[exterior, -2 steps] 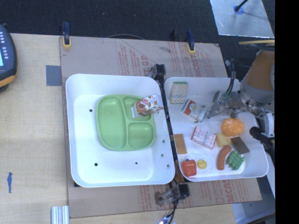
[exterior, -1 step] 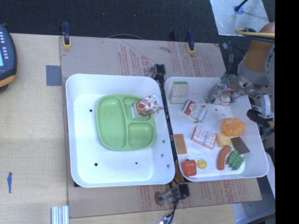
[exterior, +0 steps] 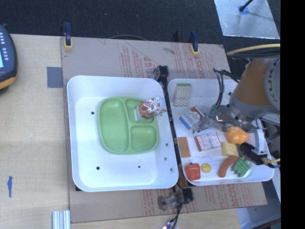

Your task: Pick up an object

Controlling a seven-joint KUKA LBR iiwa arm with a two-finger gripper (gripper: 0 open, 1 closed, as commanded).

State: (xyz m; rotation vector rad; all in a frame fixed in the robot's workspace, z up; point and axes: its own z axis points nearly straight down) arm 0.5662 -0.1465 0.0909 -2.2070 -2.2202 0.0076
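On the counter's left, a white bin carries a green divided plate, with a small red-and-white carton on the plate's upper right rim. The right bin holds the loose stock: a blue-and-white packet, a red-printed packet, a red pepper, a sausage and an orange fruit, lying flat and mostly apart, which leaves room for grasping from above. The gripper sits low just beside the blue-and-white packet, probably the chosen object. That packet looks flat, tilted and glossy. Whether the gripper is spread or closed cannot be told.
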